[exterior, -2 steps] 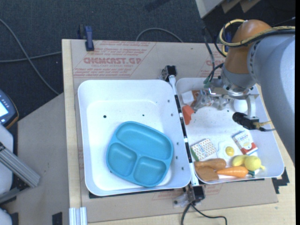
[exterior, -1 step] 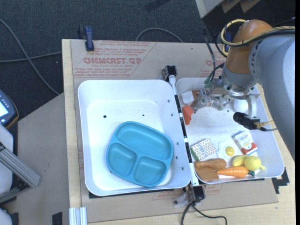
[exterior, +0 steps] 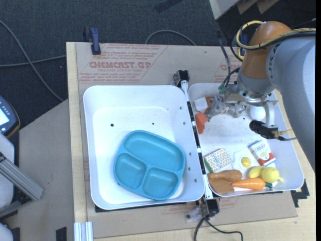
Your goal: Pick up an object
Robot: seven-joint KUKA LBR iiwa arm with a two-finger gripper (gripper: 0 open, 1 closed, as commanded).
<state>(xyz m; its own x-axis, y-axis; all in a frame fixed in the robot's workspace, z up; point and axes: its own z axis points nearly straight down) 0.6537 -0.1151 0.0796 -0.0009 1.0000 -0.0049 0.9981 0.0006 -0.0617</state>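
My gripper (exterior: 219, 106) low in right bin (exterior: 296, 177), upper centre-right; finger state unclear. Nothing visibly held; pick pending.

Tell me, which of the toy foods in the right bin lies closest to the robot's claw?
The small red-orange piece by the bin's left wall, just below-left of the gripper. The carrot, lemon and bread roll lie together at the near edge, farther away.
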